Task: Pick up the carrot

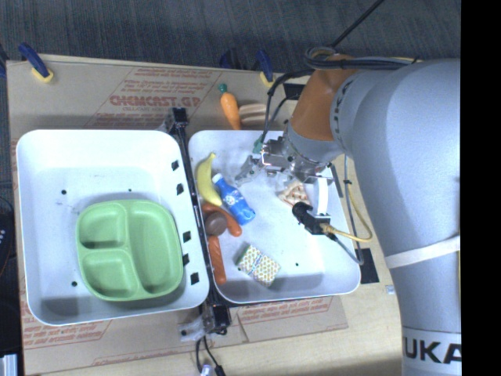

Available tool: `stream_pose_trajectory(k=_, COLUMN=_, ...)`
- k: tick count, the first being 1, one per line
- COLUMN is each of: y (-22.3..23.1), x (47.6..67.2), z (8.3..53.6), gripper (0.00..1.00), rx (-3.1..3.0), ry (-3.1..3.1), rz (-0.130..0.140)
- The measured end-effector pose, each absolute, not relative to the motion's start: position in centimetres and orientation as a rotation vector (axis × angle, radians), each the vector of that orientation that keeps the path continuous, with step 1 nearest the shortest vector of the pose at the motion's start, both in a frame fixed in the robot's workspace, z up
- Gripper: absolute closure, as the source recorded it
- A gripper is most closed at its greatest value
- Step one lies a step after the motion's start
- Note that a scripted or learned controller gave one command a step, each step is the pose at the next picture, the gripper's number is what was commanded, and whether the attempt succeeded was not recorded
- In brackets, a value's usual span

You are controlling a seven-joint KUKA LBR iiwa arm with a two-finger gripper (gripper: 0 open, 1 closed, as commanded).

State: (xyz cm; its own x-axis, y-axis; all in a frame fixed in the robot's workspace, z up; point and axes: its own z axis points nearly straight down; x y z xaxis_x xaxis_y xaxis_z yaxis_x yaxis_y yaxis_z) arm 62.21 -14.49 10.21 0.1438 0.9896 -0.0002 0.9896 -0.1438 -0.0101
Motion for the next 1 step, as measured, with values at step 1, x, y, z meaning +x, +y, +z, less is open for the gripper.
stream_pose_trajectory(k=1, y=-20.39, x=64.26, z=9.22, gripper=0.00, rx=-1.861, ry=-2.531, rz=0.002)
